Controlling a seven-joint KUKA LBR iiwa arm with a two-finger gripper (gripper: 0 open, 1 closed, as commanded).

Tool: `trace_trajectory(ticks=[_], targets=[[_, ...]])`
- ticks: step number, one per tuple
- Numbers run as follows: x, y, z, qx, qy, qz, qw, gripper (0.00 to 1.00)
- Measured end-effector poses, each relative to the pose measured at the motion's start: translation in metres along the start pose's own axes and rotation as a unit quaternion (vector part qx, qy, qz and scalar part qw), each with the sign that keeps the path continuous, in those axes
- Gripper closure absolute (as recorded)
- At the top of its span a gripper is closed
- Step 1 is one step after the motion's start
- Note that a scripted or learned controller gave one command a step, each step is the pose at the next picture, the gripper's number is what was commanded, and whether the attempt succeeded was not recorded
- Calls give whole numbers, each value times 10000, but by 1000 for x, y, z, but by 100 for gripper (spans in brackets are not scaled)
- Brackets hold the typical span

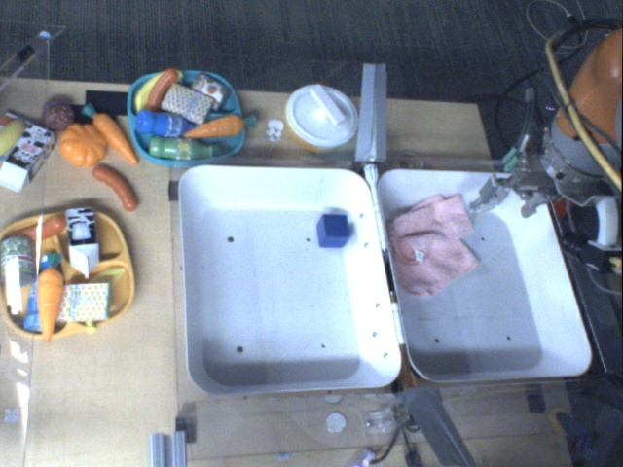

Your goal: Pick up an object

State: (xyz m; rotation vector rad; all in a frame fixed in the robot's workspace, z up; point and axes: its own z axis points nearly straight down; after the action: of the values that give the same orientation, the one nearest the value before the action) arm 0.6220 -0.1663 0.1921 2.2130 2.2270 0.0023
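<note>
A small blue cube point(334, 229) lies in the left bin point(214, 261), towards its far right corner. A crumpled pink cloth point(433, 242) rests in the right bin point(516, 329), against its left wall. My gripper point(506, 200) hangs over the far right part of the right bin, just right of the cloth's upper edge. Its fingers point(484, 197) stand open with nothing between them. The orange band of the arm point(596, 78) rises at the right edge.
A metal divider post point(369, 115) stands behind the seam of the bins. A white lidded tub point(320, 115), a blue bowl of toy food point(187, 115), a toy pumpkin point(81, 144) and a yellow tray of toys point(63, 272) sit on the bench at left.
</note>
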Motion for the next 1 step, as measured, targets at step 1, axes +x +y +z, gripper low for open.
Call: trace_trajectory(ticks=[1], targets=[[-1,-16,96,-17,-4,-815,9967,0]])
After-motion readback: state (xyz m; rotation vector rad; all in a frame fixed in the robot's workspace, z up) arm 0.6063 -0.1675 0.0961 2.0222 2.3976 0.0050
